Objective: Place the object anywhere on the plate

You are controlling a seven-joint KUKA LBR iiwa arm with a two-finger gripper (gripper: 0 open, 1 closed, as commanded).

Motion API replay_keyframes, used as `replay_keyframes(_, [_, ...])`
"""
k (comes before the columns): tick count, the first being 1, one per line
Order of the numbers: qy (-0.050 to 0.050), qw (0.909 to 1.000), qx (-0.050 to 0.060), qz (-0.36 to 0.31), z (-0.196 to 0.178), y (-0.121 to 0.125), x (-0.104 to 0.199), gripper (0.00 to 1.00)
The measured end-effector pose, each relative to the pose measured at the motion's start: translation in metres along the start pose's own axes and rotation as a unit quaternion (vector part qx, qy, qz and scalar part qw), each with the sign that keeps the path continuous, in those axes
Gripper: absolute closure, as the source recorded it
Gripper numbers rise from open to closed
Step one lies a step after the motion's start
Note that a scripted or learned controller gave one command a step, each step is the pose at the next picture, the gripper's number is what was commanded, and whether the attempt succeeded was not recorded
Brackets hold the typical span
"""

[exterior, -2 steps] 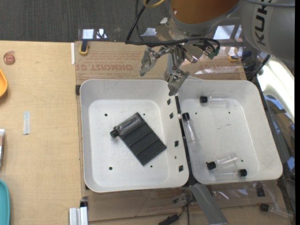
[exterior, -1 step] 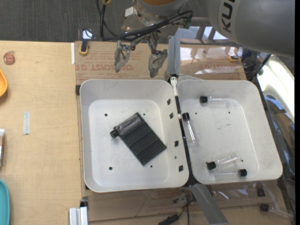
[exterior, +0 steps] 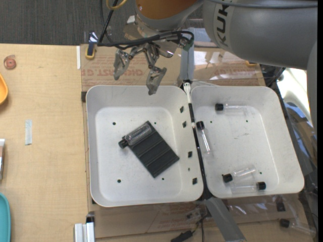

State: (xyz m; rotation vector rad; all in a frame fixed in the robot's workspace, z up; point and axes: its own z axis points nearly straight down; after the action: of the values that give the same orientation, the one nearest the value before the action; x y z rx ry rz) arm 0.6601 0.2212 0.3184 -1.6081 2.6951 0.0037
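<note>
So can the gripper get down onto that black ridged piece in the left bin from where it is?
Probably yes. The gripper hangs open above the far rim of the left bin, and the black ridged piece lies flat mid-bin with only a small capped tube touching its far edge.

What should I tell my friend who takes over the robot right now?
Gripper: open, holding nothing, hanging above the far rim of the left bin.
Things: a black ridged plate lies flat in the left bin, with a clear black-capped tube resting against its far edge. More clear tubes lie in the right bin.
Done: nothing grasped yet.
Left: pick an object up and set it on the plate.
</note>
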Motion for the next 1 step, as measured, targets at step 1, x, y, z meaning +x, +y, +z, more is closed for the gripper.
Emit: replay_keyframes(1, [0.0,0.9697,0.001,0.244,0.058,-0.0033,0.0061,0.0])
